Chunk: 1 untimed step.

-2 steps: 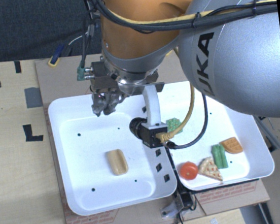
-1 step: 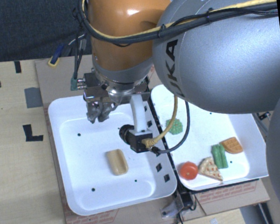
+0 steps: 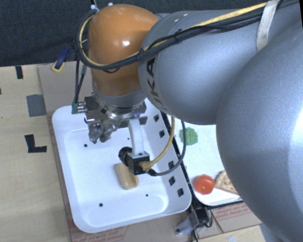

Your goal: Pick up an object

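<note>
A tan, bread-like block (image 3: 127, 177) lies in the middle of the left white bin (image 3: 78, 171). My gripper (image 3: 100, 133) hangs over the far part of that bin, up and to the left of the block and apart from it. Nothing shows in the gripper. The orange wrist band and the grey arm cover the far right of this bin.
In the right bin (image 3: 217, 197), a green leafy piece (image 3: 188, 136), a red tomato (image 3: 204, 184) and a pizza-like slice (image 3: 226, 182) show beside the arm. The arm hides most of that bin. Black marks lie on the wooden bench at left.
</note>
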### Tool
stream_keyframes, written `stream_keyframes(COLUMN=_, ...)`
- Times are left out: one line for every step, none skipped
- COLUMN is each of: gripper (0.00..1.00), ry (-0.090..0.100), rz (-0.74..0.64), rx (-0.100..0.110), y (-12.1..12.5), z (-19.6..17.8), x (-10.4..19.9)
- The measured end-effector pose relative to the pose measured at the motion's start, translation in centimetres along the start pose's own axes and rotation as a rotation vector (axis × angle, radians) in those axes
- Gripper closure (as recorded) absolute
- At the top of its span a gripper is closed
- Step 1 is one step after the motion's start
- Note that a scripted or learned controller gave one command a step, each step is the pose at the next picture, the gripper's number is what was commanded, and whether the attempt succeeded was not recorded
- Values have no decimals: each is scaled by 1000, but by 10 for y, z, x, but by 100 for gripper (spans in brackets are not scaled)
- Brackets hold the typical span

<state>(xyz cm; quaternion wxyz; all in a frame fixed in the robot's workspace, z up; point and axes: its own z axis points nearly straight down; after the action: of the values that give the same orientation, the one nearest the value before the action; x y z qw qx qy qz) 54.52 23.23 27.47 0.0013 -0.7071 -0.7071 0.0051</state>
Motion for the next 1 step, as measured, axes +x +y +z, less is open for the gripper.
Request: stream_keyframes(gripper=100, ry=1, rz=-2, rx=4, y=-66, z=61, x=1)
